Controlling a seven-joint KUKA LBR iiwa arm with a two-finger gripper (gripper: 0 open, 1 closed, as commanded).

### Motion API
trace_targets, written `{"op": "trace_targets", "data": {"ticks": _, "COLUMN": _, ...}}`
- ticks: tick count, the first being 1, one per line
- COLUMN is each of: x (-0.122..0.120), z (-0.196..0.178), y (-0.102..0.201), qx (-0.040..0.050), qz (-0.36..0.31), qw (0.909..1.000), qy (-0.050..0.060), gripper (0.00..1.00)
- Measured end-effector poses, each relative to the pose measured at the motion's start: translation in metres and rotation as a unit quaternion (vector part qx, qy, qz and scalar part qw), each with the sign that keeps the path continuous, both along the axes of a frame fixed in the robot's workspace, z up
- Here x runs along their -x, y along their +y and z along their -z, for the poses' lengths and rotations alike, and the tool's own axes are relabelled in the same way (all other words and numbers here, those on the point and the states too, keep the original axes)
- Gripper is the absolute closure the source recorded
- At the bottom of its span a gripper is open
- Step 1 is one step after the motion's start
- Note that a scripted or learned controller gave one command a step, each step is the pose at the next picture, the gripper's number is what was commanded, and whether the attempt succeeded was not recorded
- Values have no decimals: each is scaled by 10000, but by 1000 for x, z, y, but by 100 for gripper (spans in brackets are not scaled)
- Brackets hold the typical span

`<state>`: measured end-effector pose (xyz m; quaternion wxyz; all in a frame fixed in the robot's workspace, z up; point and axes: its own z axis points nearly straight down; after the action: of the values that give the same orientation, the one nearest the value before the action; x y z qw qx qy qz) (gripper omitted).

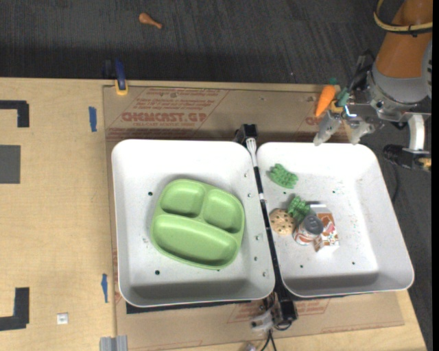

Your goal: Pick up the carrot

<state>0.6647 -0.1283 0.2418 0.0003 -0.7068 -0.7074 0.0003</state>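
Note:
The carrot [324,101] is small and orange with a green top, tilted, just beyond the far rim of the right bin [363,267]. My gripper [337,136] hangs over that far rim at the upper right. Its two fingers [321,134] point down and stand apart with nothing between the tips, so it is open. The carrot sits higher in the view than the left finger, beside the gripper's body and not between the fingers. Whether it rests on the board or touches the gripper is unclear.
The right bin holds a green leafy toy [282,176], a cookie [279,221], a small green piece [298,206] and a red-and-white packet with a grey can [317,230]. A green divided plate [198,223] lies in the left bin [130,206]. A small orange scrap [149,20] lies on the dark floor.

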Motion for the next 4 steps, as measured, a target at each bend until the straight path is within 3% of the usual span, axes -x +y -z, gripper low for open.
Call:
{"op": "trace_targets", "data": {"ticks": 1, "x": -2, "z": -31, "y": -36, "qx": 8, "qz": 690, "qw": 9976, "qy": -18, "gripper": 0}}
{"op": "trace_targets", "data": {"ticks": 2, "x": -2, "z": 0, "y": -70, "qx": 1, "qz": 1710, "qw": 9853, "qy": 5, "gripper": 0}}
{"op": "trace_targets", "data": {"ticks": 3, "x": -2, "z": -9, "y": -75, "qx": 4, "qz": 4555, "qw": 8902, "qy": -4, "gripper": 0}}
{"op": "trace_targets", "data": {"ticks": 4, "x": 5, "z": 0, "y": -95, "qx": 3, "qz": 4020, "qw": 9157, "qy": 12, "gripper": 0}}
